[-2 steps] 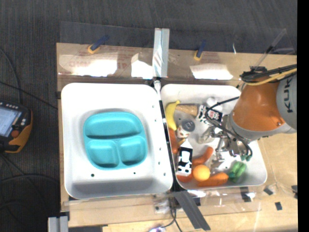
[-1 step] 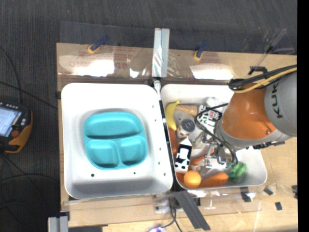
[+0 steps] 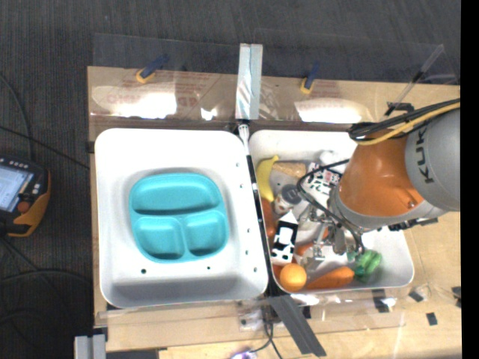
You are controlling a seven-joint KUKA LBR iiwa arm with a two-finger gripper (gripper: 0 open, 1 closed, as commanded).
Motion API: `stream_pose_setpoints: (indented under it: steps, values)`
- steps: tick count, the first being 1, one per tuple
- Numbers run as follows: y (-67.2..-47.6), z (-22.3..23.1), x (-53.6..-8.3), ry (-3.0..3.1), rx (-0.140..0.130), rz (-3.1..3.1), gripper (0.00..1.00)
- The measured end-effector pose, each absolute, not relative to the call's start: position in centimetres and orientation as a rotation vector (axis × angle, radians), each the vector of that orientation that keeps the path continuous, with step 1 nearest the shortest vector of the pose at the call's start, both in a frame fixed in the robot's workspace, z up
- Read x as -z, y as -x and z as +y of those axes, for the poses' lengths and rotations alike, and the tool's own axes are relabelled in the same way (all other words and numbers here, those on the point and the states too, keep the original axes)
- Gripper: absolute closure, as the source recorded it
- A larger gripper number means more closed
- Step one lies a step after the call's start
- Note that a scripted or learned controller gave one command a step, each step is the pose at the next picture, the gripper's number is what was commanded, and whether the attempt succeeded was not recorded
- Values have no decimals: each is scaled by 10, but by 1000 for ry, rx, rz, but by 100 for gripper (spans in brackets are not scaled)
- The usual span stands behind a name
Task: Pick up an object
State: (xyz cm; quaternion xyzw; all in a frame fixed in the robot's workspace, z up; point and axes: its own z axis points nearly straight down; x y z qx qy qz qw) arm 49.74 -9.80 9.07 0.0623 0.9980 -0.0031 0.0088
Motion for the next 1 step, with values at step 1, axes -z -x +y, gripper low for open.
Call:
stream_pose_setpoints:
  steps: [1]
  values:
    - [-554, -142, -90, 222, 5, 3120, 0]
